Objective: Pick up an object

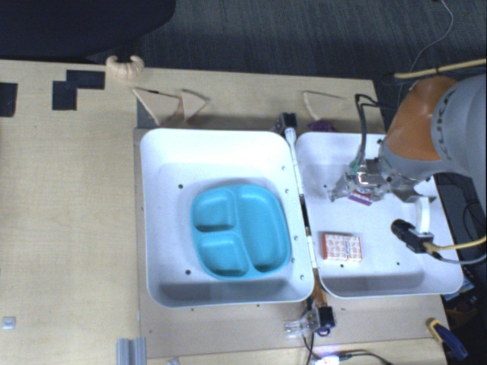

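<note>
Over on the left, the left bin [163, 166] holds a blue divided tray [240, 229]. Right bin [380, 276] carries a small red-and-white packet [340, 246] near its front and a purplish item [362, 197] further back. The gripper [364, 181] hangs right over that purplish item, seemingly at the grasp stage; whether it pinches anything I cannot tell. Next comes a clean lift, I judge.

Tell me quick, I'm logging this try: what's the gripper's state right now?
Gripper: low in the right bin, over a small purple object; open or shut cannot be told, and no grasp is visible.
</note>
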`<state>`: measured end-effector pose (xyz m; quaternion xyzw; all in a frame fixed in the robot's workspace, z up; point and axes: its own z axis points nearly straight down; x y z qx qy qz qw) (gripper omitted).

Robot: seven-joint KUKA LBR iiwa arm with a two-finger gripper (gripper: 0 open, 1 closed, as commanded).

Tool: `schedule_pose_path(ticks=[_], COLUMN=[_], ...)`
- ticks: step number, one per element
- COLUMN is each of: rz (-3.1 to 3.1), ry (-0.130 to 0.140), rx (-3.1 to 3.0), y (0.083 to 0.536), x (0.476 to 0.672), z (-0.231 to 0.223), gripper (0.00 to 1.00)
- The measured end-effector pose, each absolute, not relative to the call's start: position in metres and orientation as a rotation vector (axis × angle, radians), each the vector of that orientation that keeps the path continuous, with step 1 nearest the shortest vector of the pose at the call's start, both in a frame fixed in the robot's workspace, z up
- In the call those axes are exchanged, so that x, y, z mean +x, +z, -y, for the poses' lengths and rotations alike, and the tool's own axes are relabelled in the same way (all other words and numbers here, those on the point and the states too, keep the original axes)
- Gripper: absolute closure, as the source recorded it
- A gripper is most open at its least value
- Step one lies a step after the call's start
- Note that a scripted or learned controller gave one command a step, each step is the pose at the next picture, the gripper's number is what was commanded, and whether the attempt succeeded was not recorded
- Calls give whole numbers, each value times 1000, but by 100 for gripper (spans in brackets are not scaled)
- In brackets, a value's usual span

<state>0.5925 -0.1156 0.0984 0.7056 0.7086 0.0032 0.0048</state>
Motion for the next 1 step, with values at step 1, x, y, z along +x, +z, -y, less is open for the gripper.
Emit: schedule_pose_path(ticks=[1], rz=[-2216], ry=[13], rx=[2204], y=[110], x=[594], z=[117], gripper=[100])
